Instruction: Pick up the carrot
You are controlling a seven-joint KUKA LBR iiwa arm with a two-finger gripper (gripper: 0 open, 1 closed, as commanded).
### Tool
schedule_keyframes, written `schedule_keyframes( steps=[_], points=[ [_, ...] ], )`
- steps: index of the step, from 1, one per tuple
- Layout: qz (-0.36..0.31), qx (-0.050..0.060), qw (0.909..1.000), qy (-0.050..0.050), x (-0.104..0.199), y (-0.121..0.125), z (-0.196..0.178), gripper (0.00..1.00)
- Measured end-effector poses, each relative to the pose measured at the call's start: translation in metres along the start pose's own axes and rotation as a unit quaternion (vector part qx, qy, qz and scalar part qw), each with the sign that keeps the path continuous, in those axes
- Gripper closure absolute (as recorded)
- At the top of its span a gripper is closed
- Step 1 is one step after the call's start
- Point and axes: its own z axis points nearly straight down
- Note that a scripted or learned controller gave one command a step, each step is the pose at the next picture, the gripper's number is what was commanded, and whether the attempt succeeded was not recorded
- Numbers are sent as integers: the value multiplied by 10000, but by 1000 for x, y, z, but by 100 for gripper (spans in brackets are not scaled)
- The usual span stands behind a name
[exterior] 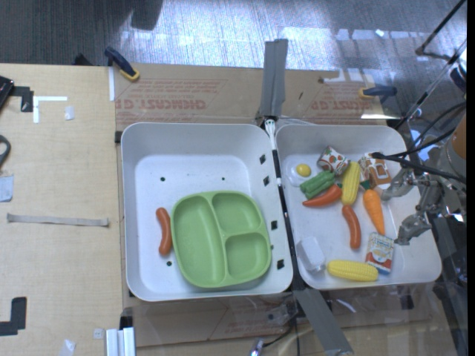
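Grey metal fingers (410, 212) — black cables, orange band

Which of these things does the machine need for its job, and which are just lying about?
Needed: carrot; gripper beside it in the right bin.

Lying about: green tray, sausage in the left bin, corn cob, egg, red pepper.

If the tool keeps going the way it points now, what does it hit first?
The tool sits at the right bin's right side, aimed left and downward. Likely first contact is the carrot, just left of it, though depth is unclear; the small carton lies close below that line.
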Motion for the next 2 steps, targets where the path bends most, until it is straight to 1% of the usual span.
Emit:
schedule_keyframes(
  steps=[1,2],
  points=[
    [-1202,19,9927,-47,-50,-12,107,0],
    [-1222,27,9925,-63,-52,-11,96,100]
  ],
)
